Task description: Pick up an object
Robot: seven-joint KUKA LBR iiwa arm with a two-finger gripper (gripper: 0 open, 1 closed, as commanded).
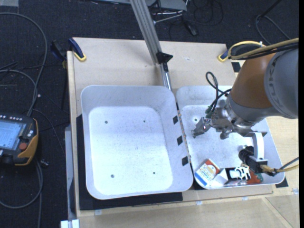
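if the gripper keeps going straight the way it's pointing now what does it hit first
The gripper points leftward and down within the right bin. Straight on, it would probably meet that bin's bare floor near the shared wall with the left bin, though depth is hard to judge from here.

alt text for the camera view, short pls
The arm's end effector hovers over the right bin, above a cluster of small objects in its near corner. The left bin sits beside it on the bench.

- Two shallow white bins side by side on the pale wooden desk (118, 61): left bin (128, 141), right bin (199, 99).
- Small white-and-blue packet (207, 172) and black-and-white box (237, 174) in right bin's near corner.
- Pincer (202, 126) above right bin.
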